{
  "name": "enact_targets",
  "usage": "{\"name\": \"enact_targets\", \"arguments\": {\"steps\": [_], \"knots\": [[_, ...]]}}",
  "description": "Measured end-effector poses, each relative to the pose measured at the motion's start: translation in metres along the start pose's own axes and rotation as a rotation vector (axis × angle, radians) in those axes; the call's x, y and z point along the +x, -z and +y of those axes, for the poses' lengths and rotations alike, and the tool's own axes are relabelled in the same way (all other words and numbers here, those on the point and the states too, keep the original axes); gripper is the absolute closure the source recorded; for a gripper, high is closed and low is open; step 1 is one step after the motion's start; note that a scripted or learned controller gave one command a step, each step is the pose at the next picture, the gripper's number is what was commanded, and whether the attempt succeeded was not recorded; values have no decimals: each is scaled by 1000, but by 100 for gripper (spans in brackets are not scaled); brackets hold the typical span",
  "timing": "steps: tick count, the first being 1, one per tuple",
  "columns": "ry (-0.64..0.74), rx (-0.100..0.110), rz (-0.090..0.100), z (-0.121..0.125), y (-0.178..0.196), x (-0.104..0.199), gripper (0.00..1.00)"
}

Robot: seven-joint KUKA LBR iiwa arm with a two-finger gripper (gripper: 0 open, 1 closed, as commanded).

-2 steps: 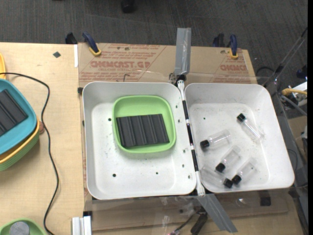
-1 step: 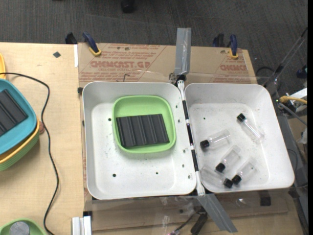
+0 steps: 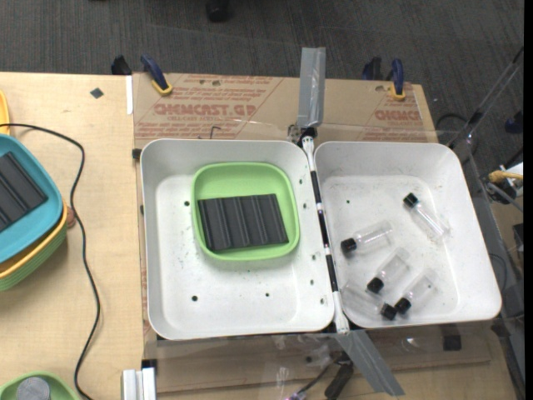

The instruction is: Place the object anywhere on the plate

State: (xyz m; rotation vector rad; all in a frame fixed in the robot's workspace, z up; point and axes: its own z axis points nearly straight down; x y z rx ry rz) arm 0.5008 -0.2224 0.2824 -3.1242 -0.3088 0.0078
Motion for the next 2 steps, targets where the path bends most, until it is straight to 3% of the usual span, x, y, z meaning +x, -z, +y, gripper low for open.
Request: {"name": "enact_targets", "arguments": {"steps": [2], "knots": [[1, 0, 0, -5, -27, -23, 0]]}}
